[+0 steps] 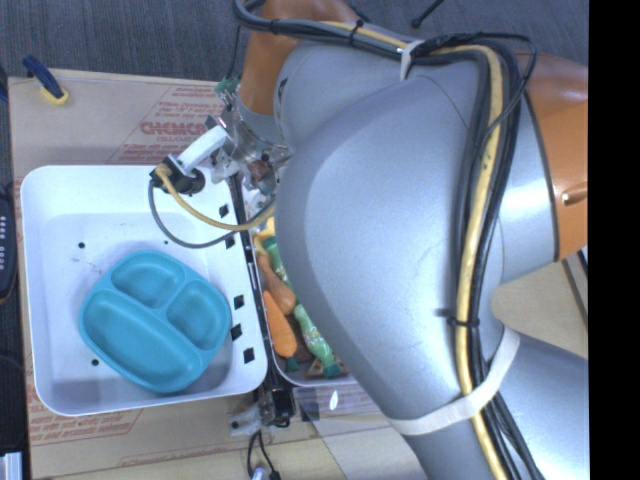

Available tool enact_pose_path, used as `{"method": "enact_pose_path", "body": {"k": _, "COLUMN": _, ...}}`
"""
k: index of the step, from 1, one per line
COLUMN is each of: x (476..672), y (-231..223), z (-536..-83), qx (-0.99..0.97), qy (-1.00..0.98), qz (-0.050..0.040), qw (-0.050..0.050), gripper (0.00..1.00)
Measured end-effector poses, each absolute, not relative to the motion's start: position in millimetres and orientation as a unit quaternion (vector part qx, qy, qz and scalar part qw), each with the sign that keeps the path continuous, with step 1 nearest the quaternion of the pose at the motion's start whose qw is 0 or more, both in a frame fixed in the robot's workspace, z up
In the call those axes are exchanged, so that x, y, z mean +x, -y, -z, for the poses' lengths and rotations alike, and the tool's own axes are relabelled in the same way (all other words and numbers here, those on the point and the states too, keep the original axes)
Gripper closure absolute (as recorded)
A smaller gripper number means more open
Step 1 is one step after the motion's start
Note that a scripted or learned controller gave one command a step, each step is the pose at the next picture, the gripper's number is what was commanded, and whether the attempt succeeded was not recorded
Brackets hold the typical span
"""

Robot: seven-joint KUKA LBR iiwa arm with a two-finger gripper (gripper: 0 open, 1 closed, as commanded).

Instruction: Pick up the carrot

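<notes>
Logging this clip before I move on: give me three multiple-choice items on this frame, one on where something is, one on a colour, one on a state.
1. Where does the blue divided plate lie?
A. In the left bin
B. On the cardboard
C. In the right bin

2. What colour is the carrot?
A. Purple
B. Orange
C. White

3. What state is the carrot in?
A. Lifted above the bins
C. Lying on the plate
B. Lying in the right bin

Answers: 1 A, white bin walls surround the plate. 2 B, it shows orange beside the grey arm. 3 B, it rests among other items along that bin's left wall.
</notes>
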State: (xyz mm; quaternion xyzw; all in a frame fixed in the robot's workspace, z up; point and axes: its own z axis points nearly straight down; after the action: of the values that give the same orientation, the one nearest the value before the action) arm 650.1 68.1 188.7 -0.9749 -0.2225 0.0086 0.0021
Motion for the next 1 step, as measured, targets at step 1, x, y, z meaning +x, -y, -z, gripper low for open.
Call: {"method": "enact_pose_path", "body": {"k": 1, "x": 603.7, "y": -115.2, "z": -236.8, "qx": -0.977, "qy": 0.213, "qz": -0.0032, "qw": 0.002, "gripper": 0.0}}
